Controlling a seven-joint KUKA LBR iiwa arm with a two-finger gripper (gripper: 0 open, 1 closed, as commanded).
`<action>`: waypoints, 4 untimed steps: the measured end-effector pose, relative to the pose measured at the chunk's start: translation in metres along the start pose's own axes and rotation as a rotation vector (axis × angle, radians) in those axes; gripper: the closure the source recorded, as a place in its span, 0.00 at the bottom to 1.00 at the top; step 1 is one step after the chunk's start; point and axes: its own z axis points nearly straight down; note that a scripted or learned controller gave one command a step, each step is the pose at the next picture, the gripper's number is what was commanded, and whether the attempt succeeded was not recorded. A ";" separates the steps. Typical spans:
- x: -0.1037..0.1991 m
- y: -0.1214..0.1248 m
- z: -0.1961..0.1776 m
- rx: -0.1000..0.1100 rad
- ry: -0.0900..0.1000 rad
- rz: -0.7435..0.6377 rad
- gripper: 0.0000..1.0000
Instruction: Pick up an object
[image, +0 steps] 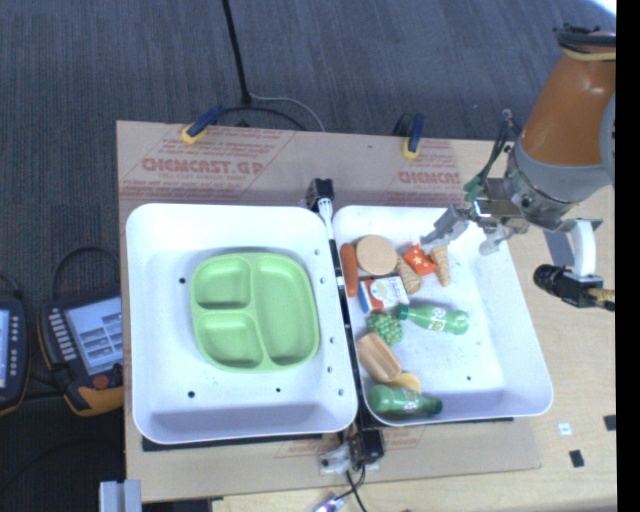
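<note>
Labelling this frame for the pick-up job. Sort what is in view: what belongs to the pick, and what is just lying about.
Belongs to the pick:
- gripper, over the right bin
- green bottle
- carrot
- round brown piece
- dark green piece

Lying about:
- green divided tray in the left bin
- handheld pendant beside the bench
- clamps
</note>
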 end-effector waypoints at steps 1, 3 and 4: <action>0.013 -0.016 0.126 0.004 0.002 -0.125 0.00; -0.051 0.068 0.181 -0.015 0.004 -0.228 0.00; -0.053 0.070 0.171 -0.020 -0.004 -0.229 1.00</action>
